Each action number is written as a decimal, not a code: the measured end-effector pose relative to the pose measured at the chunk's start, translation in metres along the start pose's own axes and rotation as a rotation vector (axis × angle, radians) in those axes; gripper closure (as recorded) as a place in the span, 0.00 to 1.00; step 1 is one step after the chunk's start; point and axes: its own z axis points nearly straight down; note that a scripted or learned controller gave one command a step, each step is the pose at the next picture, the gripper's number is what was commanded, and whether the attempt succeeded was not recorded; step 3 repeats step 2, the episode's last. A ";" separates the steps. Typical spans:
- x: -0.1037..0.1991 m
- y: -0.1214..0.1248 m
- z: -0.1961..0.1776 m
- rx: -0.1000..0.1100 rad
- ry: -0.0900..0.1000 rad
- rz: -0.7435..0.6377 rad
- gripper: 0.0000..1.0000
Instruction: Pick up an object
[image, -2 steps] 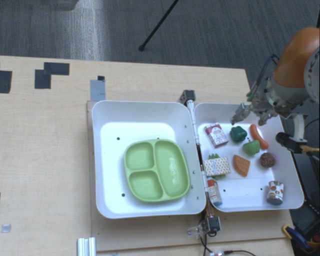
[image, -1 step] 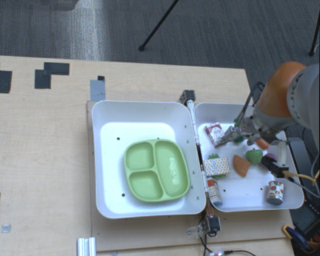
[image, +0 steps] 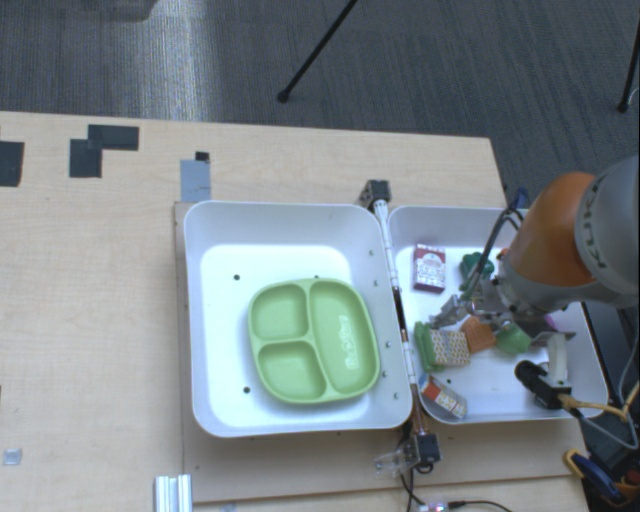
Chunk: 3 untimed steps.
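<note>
My gripper (image: 463, 312) hangs low in the right bin (image: 500, 408), with the grey arm and its orange band (image: 550, 235) reaching in from the right. Right beneath and beside it lie a green-and-tan checked sponge (image: 444, 348), an orange piece (image: 481, 335) and a green piece (image: 514, 341). A small red box (image: 430, 268) lies flat at the bin's far left, and a dark green object (image: 472, 266) sits just right of it. A small round metal tin with a red-orange label (image: 445, 400) rests in the near left corner.
The left bin (image: 215, 300) holds a light green divided plate (image: 312, 340) with three compartments. A dividing rail (image: 392, 290) runs between the two bins. The wooden bench (image: 90, 320) extends to the left, with dark patches at its far edge.
</note>
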 end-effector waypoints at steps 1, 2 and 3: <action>0.000 0.002 -0.012 -0.006 -0.001 0.000 1.00; 0.064 -0.052 -0.098 0.004 0.002 -0.003 1.00; 0.064 -0.052 -0.098 0.004 0.002 -0.003 1.00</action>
